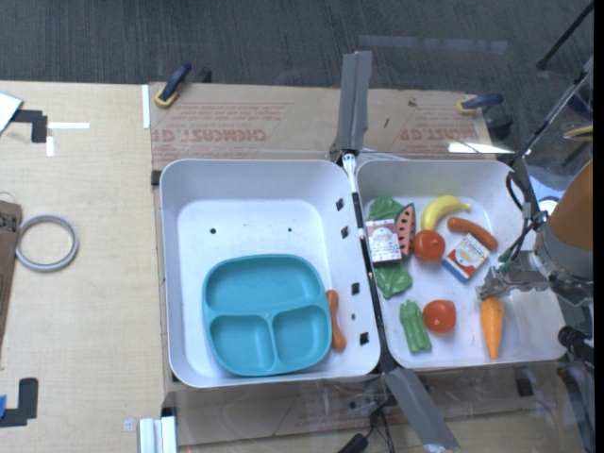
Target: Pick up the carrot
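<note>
Hand point(493, 287) positioned just above the carrot point(492, 327).
The carrot is seen lying in the right bin point(453, 173), top end touching the hand; its grip state cannot be told.

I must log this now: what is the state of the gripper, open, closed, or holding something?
Gripper: directly above the top of the carrot in the right bin; open or closed cannot be told.

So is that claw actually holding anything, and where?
Cannot be told. The gripper sits right at the carrot's top end, but a grip between its fingers isn't visible.
</note>
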Controlling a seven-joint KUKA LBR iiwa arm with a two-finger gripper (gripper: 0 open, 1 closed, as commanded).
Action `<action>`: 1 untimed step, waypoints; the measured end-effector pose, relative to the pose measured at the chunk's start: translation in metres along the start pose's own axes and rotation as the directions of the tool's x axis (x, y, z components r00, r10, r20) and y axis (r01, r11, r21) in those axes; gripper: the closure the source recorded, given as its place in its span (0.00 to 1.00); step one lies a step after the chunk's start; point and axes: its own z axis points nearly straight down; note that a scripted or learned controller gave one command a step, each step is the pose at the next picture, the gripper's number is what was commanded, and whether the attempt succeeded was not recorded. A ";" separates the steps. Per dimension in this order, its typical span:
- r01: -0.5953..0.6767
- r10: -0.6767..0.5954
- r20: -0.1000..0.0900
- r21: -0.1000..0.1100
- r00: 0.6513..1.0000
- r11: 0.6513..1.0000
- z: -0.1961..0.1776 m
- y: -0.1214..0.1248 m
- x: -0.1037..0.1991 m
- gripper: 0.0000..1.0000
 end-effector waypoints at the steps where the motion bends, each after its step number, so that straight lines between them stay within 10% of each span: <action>1: -0.026 0.026 0.002 0.000 1.000 1.000 -0.110 0.058 0.029 1.00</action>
